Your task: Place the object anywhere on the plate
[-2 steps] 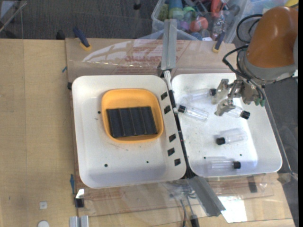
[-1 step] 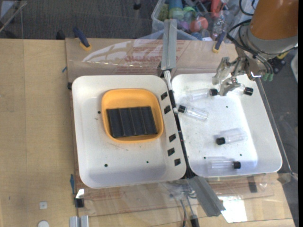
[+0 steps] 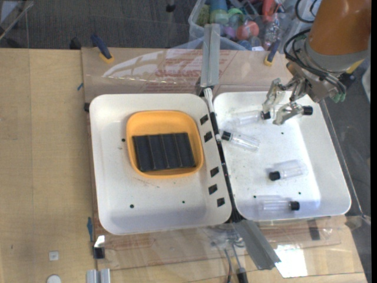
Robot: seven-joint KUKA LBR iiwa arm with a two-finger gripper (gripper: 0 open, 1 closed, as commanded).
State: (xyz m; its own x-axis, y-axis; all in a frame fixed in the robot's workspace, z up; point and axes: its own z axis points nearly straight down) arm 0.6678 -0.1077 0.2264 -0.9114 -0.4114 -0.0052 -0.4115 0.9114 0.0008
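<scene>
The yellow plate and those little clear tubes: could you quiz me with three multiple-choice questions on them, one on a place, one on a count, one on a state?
1. Where does the rounded yellow plate sit?
A. In the left white bin
B. In the right white bin
C. On the wooden bench

2. How many small clear plastic vials with black caps lie in the right white bin?
A. One
B. Two
C. Four

3. What is the state of the robot's tool?
A. Clamped on a vial
B. Open, with nothing between its fingers
C. Resting on the plate

Answers: 1 A, since the plate lies in the left white bin. 2 C, as four vials are scattered there. 3 B, because its fingers stand apart over the right bin's far end.
</scene>
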